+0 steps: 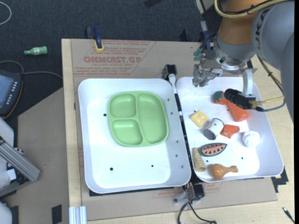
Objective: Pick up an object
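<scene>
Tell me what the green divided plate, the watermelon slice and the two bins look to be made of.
Green divided plate: looks like matte moulded plastic, one even pale green with soft rounded ridges. Watermelon slice: probably a plastic toy, with painted seeds and a slight sheen. Left bin and right bin: likely smooth white plastic or coated metal; rounded corners, faint gloss, too uniform to tell.

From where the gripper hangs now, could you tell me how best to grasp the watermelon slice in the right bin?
Probably from straight above, the fingers closing across the short width at the middle of the watermelon slice. It lies flat, long axis left-right, with bare floor of the right bin on its right. The corn piece crowds its lower left end.
</scene>
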`<state>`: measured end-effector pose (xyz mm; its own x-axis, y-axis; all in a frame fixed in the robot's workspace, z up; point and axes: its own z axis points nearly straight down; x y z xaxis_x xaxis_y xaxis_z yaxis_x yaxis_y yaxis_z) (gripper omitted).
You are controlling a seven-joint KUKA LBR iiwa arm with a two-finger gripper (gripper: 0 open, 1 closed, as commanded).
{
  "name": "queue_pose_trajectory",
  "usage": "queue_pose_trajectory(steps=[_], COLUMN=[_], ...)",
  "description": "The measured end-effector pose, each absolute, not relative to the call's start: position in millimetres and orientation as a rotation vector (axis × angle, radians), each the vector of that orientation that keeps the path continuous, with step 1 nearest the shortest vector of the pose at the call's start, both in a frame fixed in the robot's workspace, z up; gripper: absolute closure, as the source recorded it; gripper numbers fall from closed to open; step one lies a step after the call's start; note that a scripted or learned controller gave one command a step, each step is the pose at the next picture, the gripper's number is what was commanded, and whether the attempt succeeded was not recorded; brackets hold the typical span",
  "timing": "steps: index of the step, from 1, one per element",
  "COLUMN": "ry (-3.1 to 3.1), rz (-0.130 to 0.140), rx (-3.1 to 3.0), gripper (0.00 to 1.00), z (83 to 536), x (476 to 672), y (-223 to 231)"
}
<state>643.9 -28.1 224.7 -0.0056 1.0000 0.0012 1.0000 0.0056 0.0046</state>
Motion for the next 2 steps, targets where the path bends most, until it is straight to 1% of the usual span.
queue_pose_trajectory(steps=[1, 2], ry=[2.226, 2.221], rz=[0.006, -0.004], rx=[2.214, 2.225], gripper=[1.0, 1.0], z=[227, 219], x=[662.4, 653.7], y=[23, 2])
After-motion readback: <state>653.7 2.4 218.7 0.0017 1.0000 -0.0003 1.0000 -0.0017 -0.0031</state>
